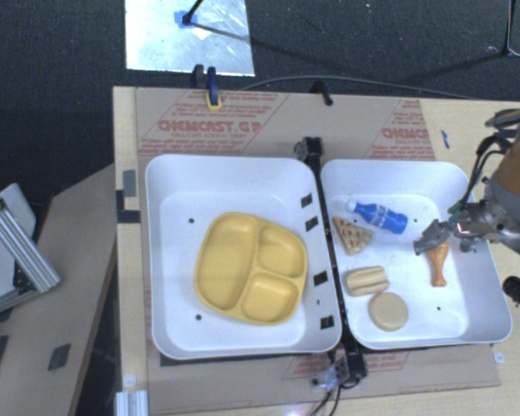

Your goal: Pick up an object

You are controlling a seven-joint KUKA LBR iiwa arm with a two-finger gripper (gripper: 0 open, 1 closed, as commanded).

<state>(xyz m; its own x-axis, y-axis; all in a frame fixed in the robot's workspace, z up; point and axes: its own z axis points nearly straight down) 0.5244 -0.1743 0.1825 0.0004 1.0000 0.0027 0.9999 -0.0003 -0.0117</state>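
The drumstick (438, 265) lies in the right-hand bin (481, 315), near its right wall, its brown meaty end up by the gripper (444, 235) and its orange bone pointing down toward the bin's front. It sits apart from the blue bottle (379, 216), the waffle wedge (352, 234), the hot dog (367, 280) and the round biscuit (388, 311), so there is room to close on it without nudging anything. A good grasp would straddle the thick end squarely, fingers across its width, and seat low before lifting, since the narrow bone could slip. The gripper hangs right over that thick end, seemingly touching it; whether its fingers are spread or closed I cannot tell. The yellow tray (251, 268) sits in the left bin (178, 232).
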